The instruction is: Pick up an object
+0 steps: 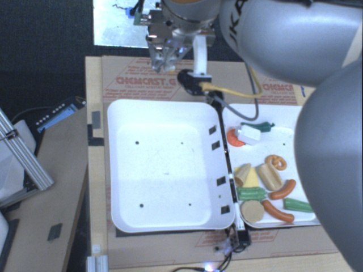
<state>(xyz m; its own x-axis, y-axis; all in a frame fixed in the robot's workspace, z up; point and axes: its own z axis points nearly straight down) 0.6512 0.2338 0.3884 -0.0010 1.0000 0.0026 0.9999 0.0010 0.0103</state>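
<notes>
A: Bench state? 
B: Cardboard sheet (170, 75) with red print lay under both bins. Left bin (164, 169) showed bare white floor with a few dark dots. Right bin (286, 130) held the toy food: pretzel (276, 162), two sausages (282, 189), green pieces, a white block (248, 134) on an orange disc.

A: Gripper? 
B: Gripper (165, 60) hung beyond the left bin's far rim, over the cardboard, well apart from the food. Finger state: cannot tell, too blurred.

A: Surroundings? 
B: Dark floor, aluminium rail (25, 157) at left, yellow cable (238, 90) near the bins' junction.
</notes>
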